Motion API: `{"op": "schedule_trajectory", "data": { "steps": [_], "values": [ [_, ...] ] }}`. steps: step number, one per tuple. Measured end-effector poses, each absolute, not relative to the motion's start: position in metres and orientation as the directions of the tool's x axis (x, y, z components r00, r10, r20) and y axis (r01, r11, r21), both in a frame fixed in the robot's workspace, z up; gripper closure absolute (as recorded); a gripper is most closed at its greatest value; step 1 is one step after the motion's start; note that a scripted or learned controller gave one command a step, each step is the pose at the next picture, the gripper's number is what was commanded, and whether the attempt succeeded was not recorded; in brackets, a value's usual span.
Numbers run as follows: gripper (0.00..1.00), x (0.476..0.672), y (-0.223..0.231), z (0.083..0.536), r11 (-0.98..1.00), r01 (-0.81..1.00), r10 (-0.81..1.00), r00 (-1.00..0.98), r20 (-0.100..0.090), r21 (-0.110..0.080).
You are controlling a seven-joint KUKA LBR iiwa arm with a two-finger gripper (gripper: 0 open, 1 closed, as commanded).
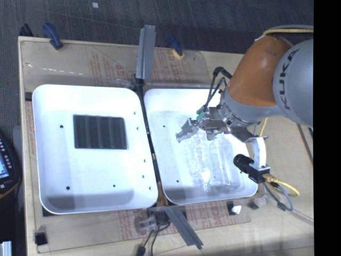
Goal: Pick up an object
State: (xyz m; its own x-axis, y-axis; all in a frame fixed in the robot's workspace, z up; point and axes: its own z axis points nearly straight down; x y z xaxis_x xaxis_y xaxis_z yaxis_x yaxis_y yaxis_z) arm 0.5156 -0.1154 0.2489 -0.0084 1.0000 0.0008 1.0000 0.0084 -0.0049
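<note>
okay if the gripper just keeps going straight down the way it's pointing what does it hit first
Most likely the clear plastic object lying in the right bin. The gripper hangs over that bin, at the object's upper-left end. Depth is hard to judge from one slanted view, so it could instead land on bin floor just beside it.

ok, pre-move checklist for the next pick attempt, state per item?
1. Target present: clear plastic object lies in the right bin. ok
2. Gripper placed over that bin, near the object's upper left end. ok
3. Object between the fingers: cannot tell, clear plastic blurs against the white floor.
4. Finger state: cannot tell.
5. Dark ribbed block lies in the left bin, apart from the arm's path. ok
6. Cables hang close to the wrist; snag risk cannot tell.
</note>
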Motion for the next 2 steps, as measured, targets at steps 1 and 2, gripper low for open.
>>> {"op": "schedule_trajectory", "data": {
  "steps": [1,2],
  "values": [
    [0.0,0.477,-0.138,0.33,-0.277,0.961,0.961,0.277,-0.001,0.003],
    [0.0,0.477,-0.204,0.282,-0.161,0.987,0.987,0.161,-0.001,-0.004]
  ]
}}
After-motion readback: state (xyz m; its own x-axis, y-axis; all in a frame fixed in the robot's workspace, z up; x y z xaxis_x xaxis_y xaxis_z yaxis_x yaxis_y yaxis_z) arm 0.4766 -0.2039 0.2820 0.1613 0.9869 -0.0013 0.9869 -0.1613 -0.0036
